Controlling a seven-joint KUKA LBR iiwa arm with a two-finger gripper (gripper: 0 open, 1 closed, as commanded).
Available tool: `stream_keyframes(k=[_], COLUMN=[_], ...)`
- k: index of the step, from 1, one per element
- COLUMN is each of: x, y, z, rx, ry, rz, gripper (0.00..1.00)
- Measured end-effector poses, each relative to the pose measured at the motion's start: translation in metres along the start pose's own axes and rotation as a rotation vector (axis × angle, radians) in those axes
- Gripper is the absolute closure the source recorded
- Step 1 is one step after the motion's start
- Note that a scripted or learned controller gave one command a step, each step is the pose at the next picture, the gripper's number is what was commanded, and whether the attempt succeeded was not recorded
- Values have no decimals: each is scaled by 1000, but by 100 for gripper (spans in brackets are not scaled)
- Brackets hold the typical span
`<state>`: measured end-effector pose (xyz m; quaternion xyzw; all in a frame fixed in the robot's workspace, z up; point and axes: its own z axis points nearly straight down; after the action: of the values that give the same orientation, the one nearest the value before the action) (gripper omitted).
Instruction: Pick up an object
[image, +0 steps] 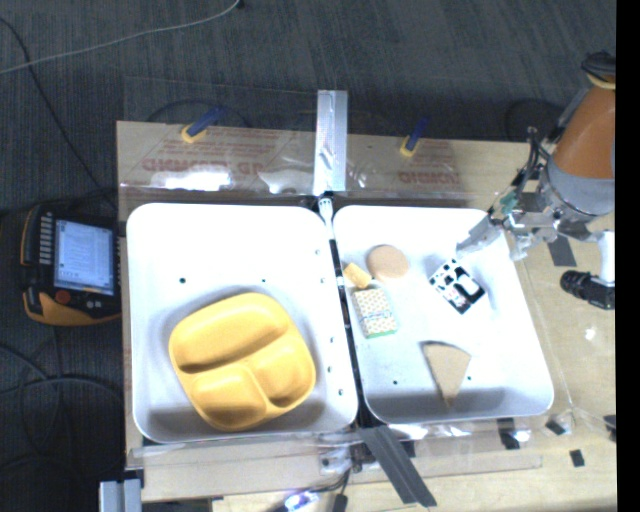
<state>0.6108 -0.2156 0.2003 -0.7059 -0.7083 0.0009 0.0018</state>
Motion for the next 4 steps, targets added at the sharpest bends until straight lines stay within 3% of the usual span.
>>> stream_keyframes(k=[1,2,3,4], x=[-1,2,4,10], y=[11,30,61,-8], z=[90,108,109,110], rx=[-8,-13,10,-11], ry=[2,8,18,-3], rz=[-96,-69,-116,-150], gripper=[0,0,0,0])
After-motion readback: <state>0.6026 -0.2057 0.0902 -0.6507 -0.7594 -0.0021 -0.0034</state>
